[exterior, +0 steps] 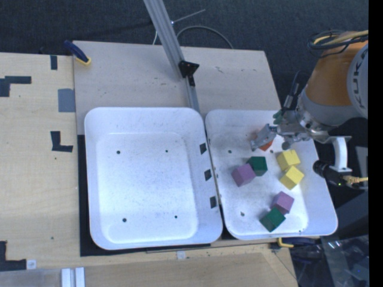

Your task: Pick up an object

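Gripper [272, 135] hangs low over the far part of the right bin [317, 223], and an orange block [263, 141] seems caught between its fingers, tilted. Nearer lie a green block [258, 164], a purple block [243, 174] and two yellow blocks [289, 167]. Grasp looks made; the lift remains.

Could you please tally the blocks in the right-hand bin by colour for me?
Yellow blocks: 2
Green blocks: 2
Purple blocks: 2
Orange block: 1, by the gripper
Total: 7
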`<state>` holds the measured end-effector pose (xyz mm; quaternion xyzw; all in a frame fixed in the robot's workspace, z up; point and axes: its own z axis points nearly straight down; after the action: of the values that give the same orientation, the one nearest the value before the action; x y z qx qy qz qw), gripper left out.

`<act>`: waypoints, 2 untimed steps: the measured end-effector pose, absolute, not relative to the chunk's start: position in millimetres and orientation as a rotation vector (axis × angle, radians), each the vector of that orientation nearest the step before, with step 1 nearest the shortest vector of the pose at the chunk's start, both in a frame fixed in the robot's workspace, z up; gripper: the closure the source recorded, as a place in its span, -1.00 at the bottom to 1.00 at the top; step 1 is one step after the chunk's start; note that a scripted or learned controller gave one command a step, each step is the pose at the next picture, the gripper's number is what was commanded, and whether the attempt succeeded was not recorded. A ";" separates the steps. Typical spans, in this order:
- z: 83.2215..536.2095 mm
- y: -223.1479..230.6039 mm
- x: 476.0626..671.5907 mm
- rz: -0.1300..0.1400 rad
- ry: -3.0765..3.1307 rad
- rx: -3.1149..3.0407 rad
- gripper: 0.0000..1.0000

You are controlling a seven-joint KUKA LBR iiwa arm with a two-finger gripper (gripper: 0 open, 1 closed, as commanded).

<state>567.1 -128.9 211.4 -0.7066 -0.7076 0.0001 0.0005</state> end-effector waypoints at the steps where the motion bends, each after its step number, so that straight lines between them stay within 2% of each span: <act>1: 89.0 -154.3 578.2 0.004 -2.221 -2.222 -1.00; 2: 91.8 -94.7 535.8 0.002 -2.222 -2.214 -1.00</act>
<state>535.8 -94.7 91.8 -0.7058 -0.7084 0.0007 0.0023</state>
